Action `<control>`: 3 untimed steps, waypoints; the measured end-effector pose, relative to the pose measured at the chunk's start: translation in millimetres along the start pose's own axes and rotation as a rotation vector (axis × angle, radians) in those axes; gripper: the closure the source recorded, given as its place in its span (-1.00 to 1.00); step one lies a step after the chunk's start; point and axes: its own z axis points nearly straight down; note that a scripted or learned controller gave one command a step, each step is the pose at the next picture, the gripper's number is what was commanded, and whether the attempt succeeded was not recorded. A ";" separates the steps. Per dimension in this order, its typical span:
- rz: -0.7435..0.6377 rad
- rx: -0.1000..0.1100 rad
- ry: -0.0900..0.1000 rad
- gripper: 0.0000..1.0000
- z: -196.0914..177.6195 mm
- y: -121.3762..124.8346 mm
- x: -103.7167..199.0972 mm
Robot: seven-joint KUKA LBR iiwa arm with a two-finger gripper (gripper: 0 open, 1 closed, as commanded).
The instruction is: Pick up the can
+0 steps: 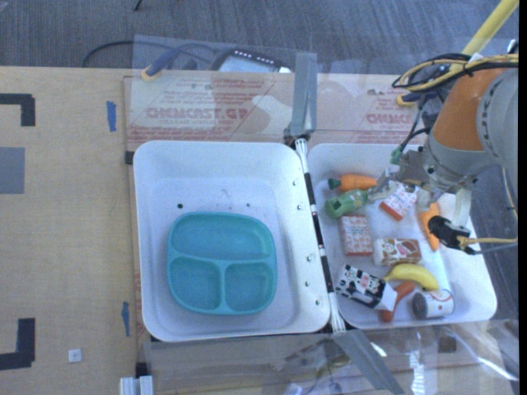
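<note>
Lying on its side in the near right corner of the right bin [478, 303], the can [434, 304] shows its dark end toward the left, just below the banana [412, 276]. It looks small, stiff and probably light, with a smooth round wall that may roll or slip, so I would take it across the middle of the body. At the far side of this bin is the gripper [409, 179]; whether it is apart or together I cannot tell.

Red "CHEMCAST GP" lettering shows on the clear sheet [198, 109] behind the bins.
</note>
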 end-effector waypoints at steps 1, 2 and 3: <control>-0.127 -0.002 -0.001 -1.00 -51.7 11.2 -22.9; 0.149 -0.016 0.003 -1.00 17.1 -57.0 35.6; 0.169 -0.015 0.004 -1.00 15.9 7.2 5.0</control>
